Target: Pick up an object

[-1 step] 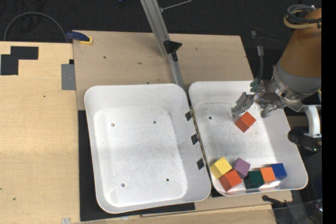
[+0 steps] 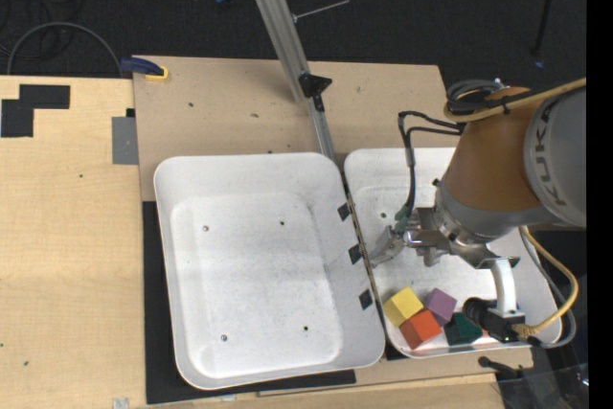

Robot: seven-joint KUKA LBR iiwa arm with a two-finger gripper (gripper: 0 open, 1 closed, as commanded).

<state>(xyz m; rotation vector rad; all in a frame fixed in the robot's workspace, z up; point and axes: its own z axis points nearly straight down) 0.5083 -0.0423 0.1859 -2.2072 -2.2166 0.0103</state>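
Two shallow white bins sit side by side on the wooden bench [image 2: 239, 101]: we see the left bin [image 2: 254, 268] on the near left and the right bin [image 2: 378, 172] beside it, the two touching along a shared edge marked by small black clips [image 2: 355, 254]. We note four small blocks grouped in the near corner of the right bin: a yellow block [image 2: 404, 303], a purple block [image 2: 442, 303] just to its right, a red-orange block [image 2: 420, 329] in front of and touching the yellow one, and a dark green block [image 2: 464, 329] beside the red-orange one. We see the arm [image 2: 508, 168] reach in from the right, its orange band and grey body covering much of the right bin. We locate the gripper [image 2: 395, 244] low over the right bin, near the shared edge and behind the yellow block, apart from all four blocks. We cannot tell how the hand is set, since its tip is small and partly masked by the wrist; we see no block in it. We also note a slanted aluminium rail [image 2: 283, 24] rising from the bench behind the bins, black cables [image 2: 412, 158] running down the wrist, and a small blue and yellow tool [image 2: 146, 67] at the far left corner of the bench.
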